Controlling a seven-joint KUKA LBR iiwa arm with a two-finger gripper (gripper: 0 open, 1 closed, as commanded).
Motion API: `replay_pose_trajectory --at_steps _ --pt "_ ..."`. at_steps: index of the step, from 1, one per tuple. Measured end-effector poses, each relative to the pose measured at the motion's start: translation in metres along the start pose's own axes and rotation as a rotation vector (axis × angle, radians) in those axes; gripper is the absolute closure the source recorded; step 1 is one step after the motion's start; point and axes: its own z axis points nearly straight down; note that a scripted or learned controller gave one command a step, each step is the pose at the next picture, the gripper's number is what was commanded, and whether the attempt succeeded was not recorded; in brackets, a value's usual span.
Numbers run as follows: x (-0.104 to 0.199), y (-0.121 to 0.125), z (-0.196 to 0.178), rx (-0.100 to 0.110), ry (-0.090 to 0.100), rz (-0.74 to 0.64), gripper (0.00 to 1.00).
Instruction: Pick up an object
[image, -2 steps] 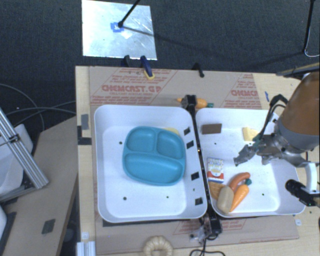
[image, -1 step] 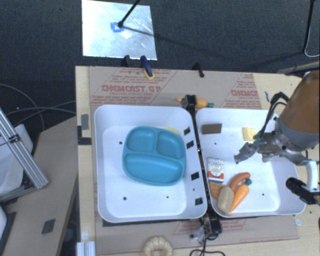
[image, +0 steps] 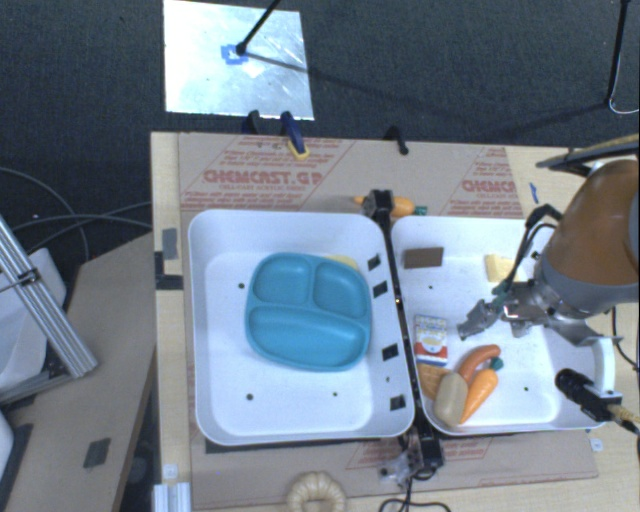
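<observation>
The arm (image: 600, 240) is cut off by the right edge; a yellow thing (image: 343, 262) hides behind the blue plate (image: 308, 310).

One fixed camera, set high above the bench and tilted down.

It faces the bench (image: 250, 165) from its near edge, so the far side lies toward the top of the frame. Both bins sit whole in view, the left bin (image: 215, 330) near centre and the right bin (image: 520, 415) toward the right, where the arm (image: 600, 240) reaches in; dark floor surrounds the bench.
</observation>
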Motion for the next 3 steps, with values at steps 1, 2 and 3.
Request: replay_pose_trajectory --at_steps 1,2,3 --pt "-0.003 0.009 0.05 0.0 0.0 0.0 0.0" --pt "-0.002 0.012 0.09 -0.006 0.003 0.0 0.0" --pt "-0.003 0.013 0.077 -0.012 0.0 0.0 1.0"
